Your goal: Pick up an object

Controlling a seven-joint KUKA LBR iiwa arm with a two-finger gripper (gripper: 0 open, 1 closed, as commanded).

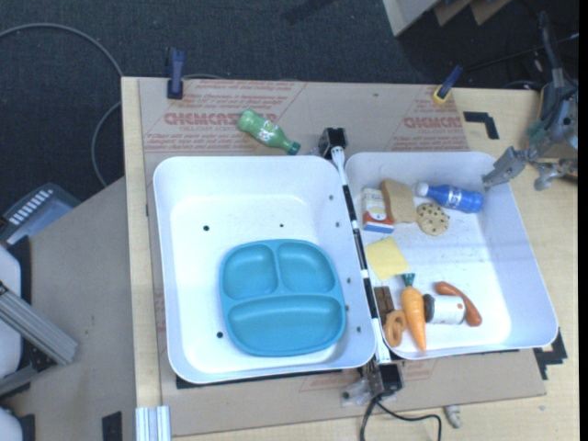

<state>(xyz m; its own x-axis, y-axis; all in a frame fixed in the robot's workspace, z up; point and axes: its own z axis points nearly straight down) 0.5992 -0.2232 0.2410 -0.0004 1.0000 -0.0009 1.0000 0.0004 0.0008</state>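
My gripper (521, 172) hangs over the far right corner of the right bin (533, 274). It is open, with nothing between its fingers. One finger (501, 168) slants toward the blue bottle (454, 197), which lies on its side just to the left, apart from it. In the same bin lie a cookie (431, 218), a slice of bread (399, 200), a small carton (374, 209), a yellow cheese slice (387, 258), a carrot (414, 316), a white can (446, 310) and a sausage (460, 300).
The left bin (184, 246) holds a blue divided plate (280, 296). A green bottle (266, 130) lies on the cardboard behind the left bin. A pretzel (394, 327) and a dark bar (382, 299) rest by the divider between the bins.
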